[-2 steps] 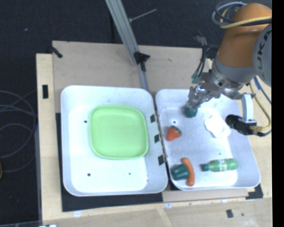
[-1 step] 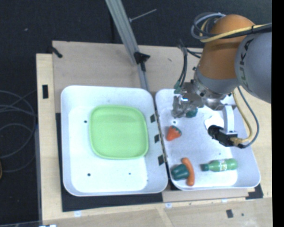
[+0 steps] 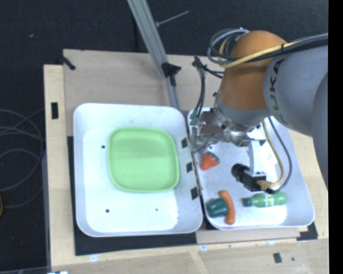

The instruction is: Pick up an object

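Note:
In the right bin (image 3: pixel 294 178) a small orange-red object (image 3: pixel 209 162) lies near the left wall. My gripper (image 3: pixel 201 144) hangs just above it and a little to its left, close to the divide between the two bins. The arm's wrist covers much of the gripper. Toward the bin's front lie an orange carrot-like piece (image 3: pixel 228 206), a dark teal object (image 3: pixel 216 209) touching it, and a green bottle (image 3: pixel 266 200) on its side.
The left bin (image 3: pixel 91 153) holds a light green square plate (image 3: pixel 143 158). A grey metal pole (image 3: pixel 151 39) slants down from the top to the bins' back edge. The arm's bulk covers the right bin's back half.

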Controlling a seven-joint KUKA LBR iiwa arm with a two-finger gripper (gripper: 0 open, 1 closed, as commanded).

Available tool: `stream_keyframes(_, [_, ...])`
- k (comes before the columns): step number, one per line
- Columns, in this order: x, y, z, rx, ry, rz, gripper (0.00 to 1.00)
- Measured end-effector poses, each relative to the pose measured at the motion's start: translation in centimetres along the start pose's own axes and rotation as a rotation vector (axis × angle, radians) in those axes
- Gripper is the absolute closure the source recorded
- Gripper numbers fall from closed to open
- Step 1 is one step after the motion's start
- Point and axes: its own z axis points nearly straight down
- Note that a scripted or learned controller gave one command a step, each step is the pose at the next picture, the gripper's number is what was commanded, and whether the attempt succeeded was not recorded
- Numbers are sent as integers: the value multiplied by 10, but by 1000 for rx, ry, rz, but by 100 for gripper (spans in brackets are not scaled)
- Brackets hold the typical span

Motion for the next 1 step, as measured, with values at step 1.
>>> stream_keyframes(1, [56,-6,-6,-1,1,-2,100])
